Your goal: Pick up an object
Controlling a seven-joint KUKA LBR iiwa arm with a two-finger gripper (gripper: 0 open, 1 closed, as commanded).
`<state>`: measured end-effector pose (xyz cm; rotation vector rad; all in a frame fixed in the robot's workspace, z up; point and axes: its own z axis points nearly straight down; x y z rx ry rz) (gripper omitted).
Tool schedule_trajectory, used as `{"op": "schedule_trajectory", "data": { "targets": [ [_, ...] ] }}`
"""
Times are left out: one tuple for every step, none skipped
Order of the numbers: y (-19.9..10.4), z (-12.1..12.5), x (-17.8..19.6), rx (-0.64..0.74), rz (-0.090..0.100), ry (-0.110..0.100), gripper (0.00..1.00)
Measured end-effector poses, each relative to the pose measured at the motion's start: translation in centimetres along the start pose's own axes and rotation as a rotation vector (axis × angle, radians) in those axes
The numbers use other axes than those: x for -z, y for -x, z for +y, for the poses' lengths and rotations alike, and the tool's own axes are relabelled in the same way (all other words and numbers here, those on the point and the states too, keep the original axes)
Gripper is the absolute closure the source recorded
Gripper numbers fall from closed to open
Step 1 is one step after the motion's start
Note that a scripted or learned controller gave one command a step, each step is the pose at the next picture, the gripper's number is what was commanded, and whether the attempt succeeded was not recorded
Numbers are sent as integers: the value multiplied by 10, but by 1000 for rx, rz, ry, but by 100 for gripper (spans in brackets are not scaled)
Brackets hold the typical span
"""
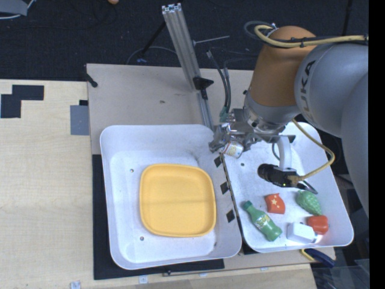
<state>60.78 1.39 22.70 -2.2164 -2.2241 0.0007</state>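
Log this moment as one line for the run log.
gripper: over bins' divider, holding nothing seen | yellow plate: left bin | green bottle: right bin | pick: not done

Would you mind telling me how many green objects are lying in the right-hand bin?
2: a green bottle near the bin's front-left, beside the divider, and a green leafy piece further right, above the red and white item. The arm overhangs the back of the right bin, so more could be hidden.

The arm (328, 83) is bulky and grey with black lettering, an orange band (283, 65) above the wrist, and yellow cables (313, 38).
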Motion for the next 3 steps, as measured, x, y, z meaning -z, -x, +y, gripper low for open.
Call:
{"op": "schedule_trajectory", "data": {
  "targets": [
    [-59,-9,7,0,-1,1,100],
    [-75,-6,-5,-4,-1,0,100],
    [-74,-6,-5,-5,-1,0,0]
  ]
}}
